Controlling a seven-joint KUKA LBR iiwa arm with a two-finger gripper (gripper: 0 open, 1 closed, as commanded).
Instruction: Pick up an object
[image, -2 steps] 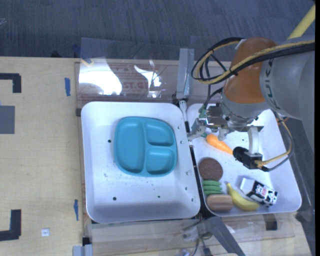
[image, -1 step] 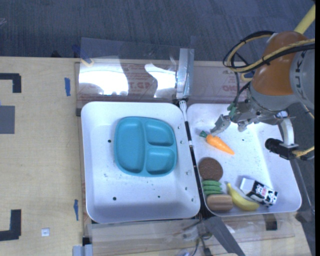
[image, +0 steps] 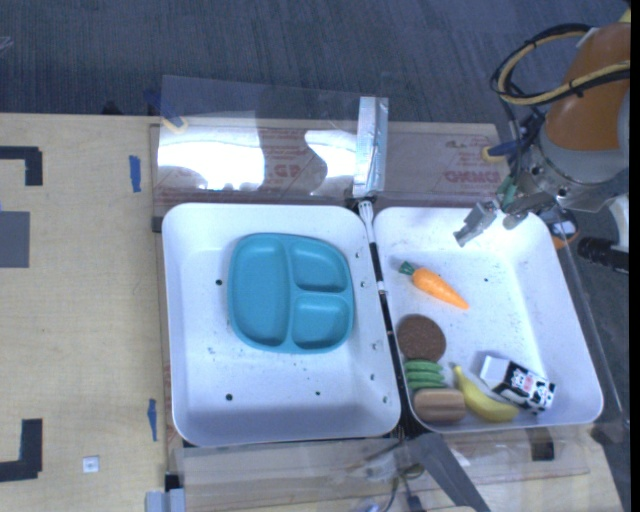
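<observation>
the gripper (image: 492, 219) is hanging spread apart with nothing in it over the top of the right bin (image: 575, 300), so the carrot (image: 437, 285) lying just below is still waiting to be picked up.

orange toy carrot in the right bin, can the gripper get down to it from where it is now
Probably yes. The orange toy carrot with green top lies alone on bare floor of the right white bin, apart from the round brown patty. The gripper hangs above that bin's far side, with nothing between.
</observation>
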